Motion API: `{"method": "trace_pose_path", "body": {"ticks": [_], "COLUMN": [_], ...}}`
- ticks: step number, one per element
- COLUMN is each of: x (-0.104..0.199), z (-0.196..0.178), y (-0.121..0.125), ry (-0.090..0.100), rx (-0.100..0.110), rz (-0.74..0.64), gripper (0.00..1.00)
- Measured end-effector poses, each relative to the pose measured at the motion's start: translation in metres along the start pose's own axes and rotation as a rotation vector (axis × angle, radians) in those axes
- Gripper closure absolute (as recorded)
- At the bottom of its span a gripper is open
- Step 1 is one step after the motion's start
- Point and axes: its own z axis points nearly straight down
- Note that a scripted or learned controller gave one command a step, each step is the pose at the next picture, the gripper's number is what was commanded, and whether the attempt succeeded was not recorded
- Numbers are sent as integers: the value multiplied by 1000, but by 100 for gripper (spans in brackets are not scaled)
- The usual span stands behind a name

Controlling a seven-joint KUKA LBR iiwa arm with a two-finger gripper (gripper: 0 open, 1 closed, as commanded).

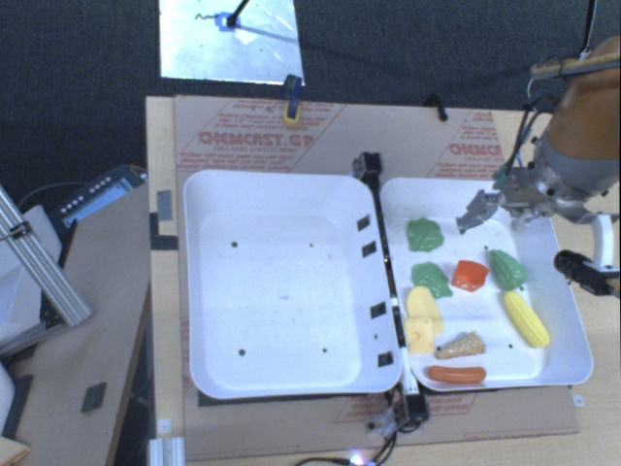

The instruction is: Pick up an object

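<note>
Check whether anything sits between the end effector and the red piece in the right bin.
Nothing visible blocks it. The end effector hangs above the right bin's upper part, and the red piece lies just below it on bare white floor. Green pieces flank that path, apart from it.

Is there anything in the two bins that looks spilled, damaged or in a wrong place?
Nothing stands out. All the toy food lies inside the right bin: green pieces, a red piece, corn, yellow pieces and a sausage. Nothing lies over a rim or on the bench. The gripper hangs above that bin's far side.
</note>
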Motion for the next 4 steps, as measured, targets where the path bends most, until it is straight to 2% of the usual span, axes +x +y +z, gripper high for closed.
{"method": "trace_pose_path", "body": {"ticks": [1,2,3,4], "x": [0,65,171,230], "z": [-11,-41,-52,-105], "y": [1,36,72,86], "ry": [0,3,5,4], "rx": [-3,-6,-5,-7], "rz": [-2,-9,-12,-8], "gripper": [100,100,100,100]}}
